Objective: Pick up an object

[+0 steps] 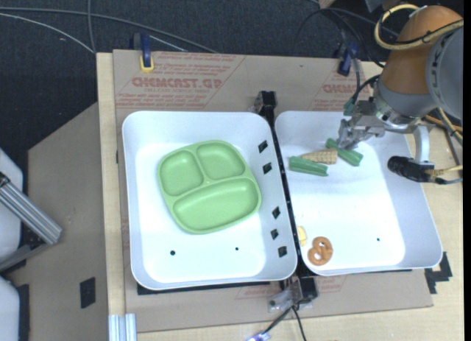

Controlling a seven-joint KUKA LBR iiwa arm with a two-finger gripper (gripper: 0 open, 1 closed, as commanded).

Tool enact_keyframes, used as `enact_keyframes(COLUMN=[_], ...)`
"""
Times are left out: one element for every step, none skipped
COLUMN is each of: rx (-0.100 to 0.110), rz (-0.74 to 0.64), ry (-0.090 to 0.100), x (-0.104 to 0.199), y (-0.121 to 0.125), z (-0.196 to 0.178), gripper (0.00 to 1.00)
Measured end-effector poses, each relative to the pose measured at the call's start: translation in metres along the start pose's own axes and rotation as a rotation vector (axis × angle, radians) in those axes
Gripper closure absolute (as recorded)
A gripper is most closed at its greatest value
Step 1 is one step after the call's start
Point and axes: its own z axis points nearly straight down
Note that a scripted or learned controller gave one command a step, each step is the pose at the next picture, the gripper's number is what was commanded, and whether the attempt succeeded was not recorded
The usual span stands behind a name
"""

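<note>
Robotics lab: clamped board [221,74], white bins [140,185], loose cables [96,8].

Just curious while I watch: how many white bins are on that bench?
2: the left bin holds a green plate; the right bin has the gripper over it.

divided plate [210,196] pale green | bins [147,185] white | pretzel [321,250] golden brown | bean pod [307,166] green | cone [321,157] tan (waffle-patterned) | arm band [412,52] orange | bench board [110,185] tan, red lettering
</note>
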Motion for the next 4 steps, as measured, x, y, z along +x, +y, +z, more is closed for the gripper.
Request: enact_keyframes(rx=[-0.005, -0.006, -0.006, 0.004], rz=[0.0, 0.0, -0.001, -0.003], ry=[-0.002, -0.003, -0.002, 0.001], x=[0.002, 0.0, 0.0, 0.049], y=[0.0, 0.011, 0.012, 0.008], z=[-0.044, -0.095, -0.142, -0.13], gripper=[1.0, 1.0, 1.0, 1.0])
